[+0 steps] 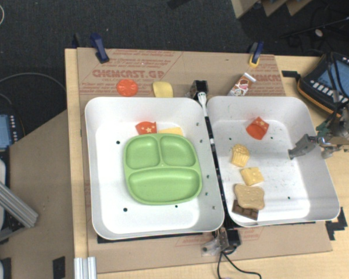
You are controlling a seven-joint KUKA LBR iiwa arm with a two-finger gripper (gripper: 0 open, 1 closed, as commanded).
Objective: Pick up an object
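The left bin (102, 156) holds a green divided plate (161, 168), with a red block (146, 128) at its 12 o'clock. The right bin (296, 185) holds a red piece (257, 128), yellow cubes (240, 155) and toast (249, 197). The tool (305, 145) sits at its 3 o'clock edge; its grip I cannot tell.

Green divided plate (161, 168) in white left bin (104, 156); red block (257, 128), yellow corn (240, 155), tan toast (249, 196) in white right bin (296, 185).

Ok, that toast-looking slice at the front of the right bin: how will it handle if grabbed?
The toast slice looks flat and stiff, probably light toy food. It lies partly on a dark brown piece, so it may slide or tilt when pinched.
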